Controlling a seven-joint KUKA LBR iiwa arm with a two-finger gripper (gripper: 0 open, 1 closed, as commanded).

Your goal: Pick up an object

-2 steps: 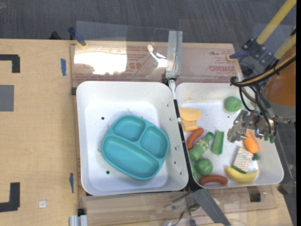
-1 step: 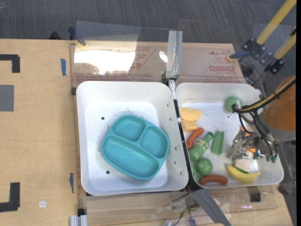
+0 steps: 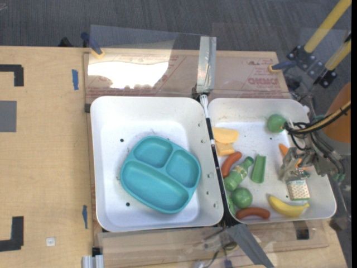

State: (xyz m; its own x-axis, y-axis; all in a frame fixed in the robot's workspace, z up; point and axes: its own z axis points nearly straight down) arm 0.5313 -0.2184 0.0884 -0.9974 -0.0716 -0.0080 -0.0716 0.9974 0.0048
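Note:
The right bin (image 3: 329, 208) holds several toy foods: a green ball (image 3: 275, 123), a yellow wedge (image 3: 225, 136), an orange-red sausage (image 3: 230, 162), a green cucumber (image 3: 258, 169), a green pepper-like piece (image 3: 236, 178), a round green fruit (image 3: 242, 197), a red sausage (image 3: 252, 213), a banana (image 3: 288, 206) and a checked cracker (image 3: 299, 190). My gripper (image 3: 294, 168) is down inside this bin near its right side, just above the cracker and beside a small orange piece (image 3: 284, 148). Cables and the wrist hide what lies directly under it.
The left bin (image 3: 106, 121) holds a teal divided plate (image 3: 160, 173). A clear plastic sheet (image 3: 145, 66) stands behind the bins. The arm's orange band (image 3: 341, 121) hangs over the right bin's right rim. Wooden bench (image 3: 39, 149) lies to the left.

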